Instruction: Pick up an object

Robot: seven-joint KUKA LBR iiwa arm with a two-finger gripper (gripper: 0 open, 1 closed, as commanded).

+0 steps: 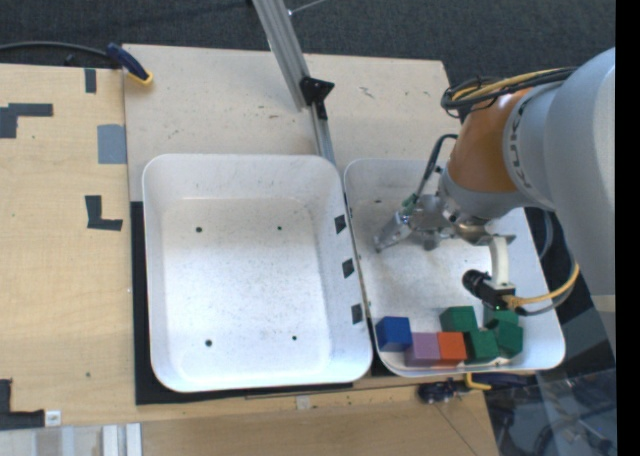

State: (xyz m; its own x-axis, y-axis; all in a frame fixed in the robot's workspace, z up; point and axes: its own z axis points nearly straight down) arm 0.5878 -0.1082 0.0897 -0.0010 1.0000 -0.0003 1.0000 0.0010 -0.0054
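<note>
Your surface (250, 104) carries two white bins side by side. The left bin (245, 269) sits beside the right bin (400, 184), into which the grey arm (560, 144) reaches. The gripper (392, 236) hangs over the right bin's upper middle; you cannot tell whether its fingers are spread. Along that bin's near edge lie green blocks (485, 334), a blue block (394, 333), a purple block (426, 347) and an orange block (452, 346), well apart from the gripper.
</note>
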